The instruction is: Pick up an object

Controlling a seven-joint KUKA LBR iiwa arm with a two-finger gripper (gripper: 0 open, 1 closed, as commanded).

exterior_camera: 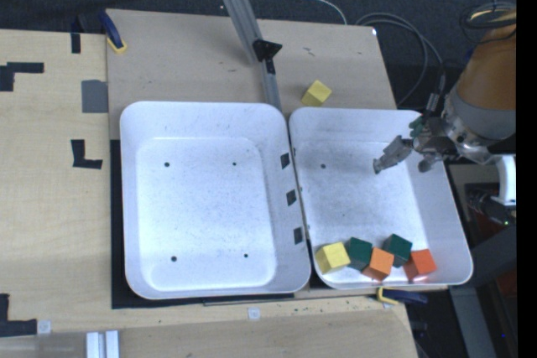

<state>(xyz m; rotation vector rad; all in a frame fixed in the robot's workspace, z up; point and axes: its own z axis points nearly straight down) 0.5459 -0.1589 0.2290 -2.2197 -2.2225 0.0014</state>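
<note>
1. My hand (404, 153) is over the right bin (336, 180), upper right part, coming in across the bin's right rim.
2. Fingers are spread: one finger (388, 157) points left and down over the bin floor, the other sits further right near the rim. Nothing between them.
3. Can't tell if the fingertips touch the bin floor or hang above it.
4. Pickable stuff is clustered at the near edge of the right bin, well apart from my hand: yellow cube (333, 256) leftmost, then a dark green block (360, 250), an orange cube (380, 263), a second green block (398, 247), and a red-orange cube (420, 263) rightmost.
5. The blocks are packed close; orange cube touches the dark green one. Exact contact between the others is hard to read.
6. Another yellow cube (316, 93) lies on the surface (185, 63) outside the bins, just behind the right bin's far left corner.
7. Left bin (201, 197) sits against the right bin, rims side by side.
8. A grey bar (239, 0) runs diagonally from the top of the view down to the gap between the bins.
</note>
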